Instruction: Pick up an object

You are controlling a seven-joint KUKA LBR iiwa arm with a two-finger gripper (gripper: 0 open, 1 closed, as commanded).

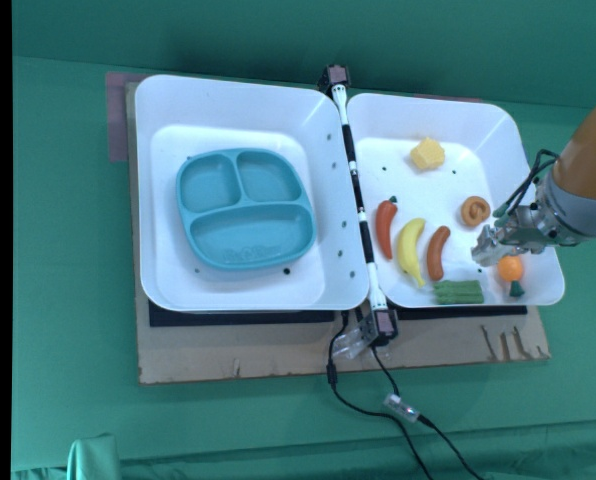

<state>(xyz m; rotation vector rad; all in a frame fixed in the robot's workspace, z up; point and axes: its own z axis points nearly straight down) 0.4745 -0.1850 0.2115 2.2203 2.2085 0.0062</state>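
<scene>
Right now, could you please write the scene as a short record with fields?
left bin: teal divided plate
right bin: yellow block, pretzel, red chili, banana, sausage, green beans, orange carrot
arm: enters from the right
end effector: low over the right bin, beside the orange carrot
held object: none visible

Pincer (488, 251) hovers over right bin (498, 128), beside orange carrot (511, 268).

One fixed camera looks down at a slant from well above the table (68, 218), taking in both white bins (158, 108) whole, mid-frame.
</scene>
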